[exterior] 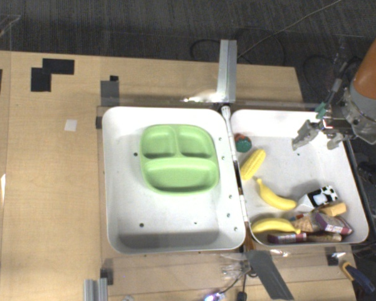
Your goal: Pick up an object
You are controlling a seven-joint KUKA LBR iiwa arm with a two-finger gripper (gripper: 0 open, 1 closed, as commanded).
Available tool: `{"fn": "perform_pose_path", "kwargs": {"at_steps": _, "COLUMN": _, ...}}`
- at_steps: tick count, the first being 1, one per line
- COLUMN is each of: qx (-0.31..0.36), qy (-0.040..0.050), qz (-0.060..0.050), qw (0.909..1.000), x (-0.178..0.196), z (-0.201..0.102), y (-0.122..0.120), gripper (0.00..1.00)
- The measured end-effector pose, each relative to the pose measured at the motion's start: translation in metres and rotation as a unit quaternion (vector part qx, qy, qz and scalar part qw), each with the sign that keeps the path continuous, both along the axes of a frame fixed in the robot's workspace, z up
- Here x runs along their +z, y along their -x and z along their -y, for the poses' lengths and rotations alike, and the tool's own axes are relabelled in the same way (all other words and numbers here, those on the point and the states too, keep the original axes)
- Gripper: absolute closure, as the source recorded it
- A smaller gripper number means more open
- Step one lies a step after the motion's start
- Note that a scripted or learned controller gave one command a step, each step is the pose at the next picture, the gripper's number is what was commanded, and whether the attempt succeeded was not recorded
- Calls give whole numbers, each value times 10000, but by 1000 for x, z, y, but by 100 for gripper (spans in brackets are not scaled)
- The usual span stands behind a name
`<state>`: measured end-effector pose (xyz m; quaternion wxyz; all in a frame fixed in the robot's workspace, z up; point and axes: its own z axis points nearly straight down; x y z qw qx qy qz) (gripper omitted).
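Observation:
My gripper (pixel 319 138) hangs over the far right part of the right bin (pixel 282 121), open, with nothing between its fingers. Below it in that bin lie a corn cob (pixel 252 163), a banana (pixel 275 197) in the middle, and a second banana (pixel 271 225) near the front wall. A small green and red item (pixel 242 143) sits by the bin's left wall. A black and white toy (pixel 323 196) and several packaged items (pixel 319 224) are piled in the front right corner.
The left bin (pixel 122 218) holds a green divided plate (pixel 178 157). A metal post (pixel 227 68) stands behind the divider between the bins. Cables run across the dark floor at the back.

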<state>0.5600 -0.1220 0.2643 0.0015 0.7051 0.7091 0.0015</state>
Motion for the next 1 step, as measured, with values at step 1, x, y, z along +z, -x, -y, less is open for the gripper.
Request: {"fn": "perform_pose_path", "kwargs": {"at_steps": 1, "qx": -41, "qy": -3, "qz": -14, "qw": 10000, "x": -158, "z": -38, "y": 19, "gripper": 0}}
